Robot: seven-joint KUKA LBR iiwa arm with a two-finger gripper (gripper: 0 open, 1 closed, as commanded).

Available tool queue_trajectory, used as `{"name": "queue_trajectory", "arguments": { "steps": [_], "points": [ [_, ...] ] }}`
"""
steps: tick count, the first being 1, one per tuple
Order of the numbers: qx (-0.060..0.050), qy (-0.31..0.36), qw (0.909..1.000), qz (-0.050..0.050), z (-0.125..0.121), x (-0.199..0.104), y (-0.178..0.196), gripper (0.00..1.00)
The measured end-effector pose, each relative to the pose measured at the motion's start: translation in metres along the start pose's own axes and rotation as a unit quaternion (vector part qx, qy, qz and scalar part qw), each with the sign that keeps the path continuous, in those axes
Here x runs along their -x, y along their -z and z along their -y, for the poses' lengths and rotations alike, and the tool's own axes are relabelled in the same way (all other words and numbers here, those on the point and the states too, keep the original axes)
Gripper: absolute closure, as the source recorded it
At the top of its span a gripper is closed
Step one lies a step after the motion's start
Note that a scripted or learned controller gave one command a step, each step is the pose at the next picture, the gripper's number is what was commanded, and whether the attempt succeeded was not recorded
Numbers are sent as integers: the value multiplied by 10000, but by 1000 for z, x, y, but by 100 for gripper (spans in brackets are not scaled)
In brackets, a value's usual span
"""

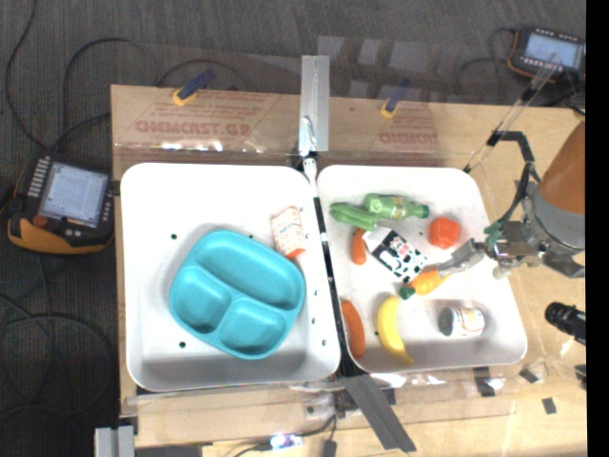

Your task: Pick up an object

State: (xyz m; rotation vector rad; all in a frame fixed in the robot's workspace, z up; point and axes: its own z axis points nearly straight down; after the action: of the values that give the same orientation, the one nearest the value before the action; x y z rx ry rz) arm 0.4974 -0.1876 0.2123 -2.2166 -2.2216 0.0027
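The right bin (495,346) holds a green bottle (392,207), a green cucumber (354,216), a red tomato (443,231), a black-and-white box (398,253), a carrot (424,281), a banana (390,327), a can on its side (461,321) and a red-orange sausage (353,326). My gripper (462,257) reaches in from the right, low over the bin. It sits just right of the carrot's orange end and below the tomato. Nothing is visibly held.
The left bin (152,198) carries a blue divided plate (238,293) and a small carton (288,231) beside the centre wall. A small orange piece (358,248) lies near that wall in the right bin. Cables and a pendant (67,198) lie off the bench at left.
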Motion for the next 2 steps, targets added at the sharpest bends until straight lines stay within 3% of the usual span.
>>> {"name": "queue_trajectory", "arguments": {
  "steps": [1, 2],
  "points": [
    [63, 1026, 9947, 24, 10, -9, -123, 0],
    [78, 852, 9963, 38, -70, -10, -123, 0]
  ]
}}
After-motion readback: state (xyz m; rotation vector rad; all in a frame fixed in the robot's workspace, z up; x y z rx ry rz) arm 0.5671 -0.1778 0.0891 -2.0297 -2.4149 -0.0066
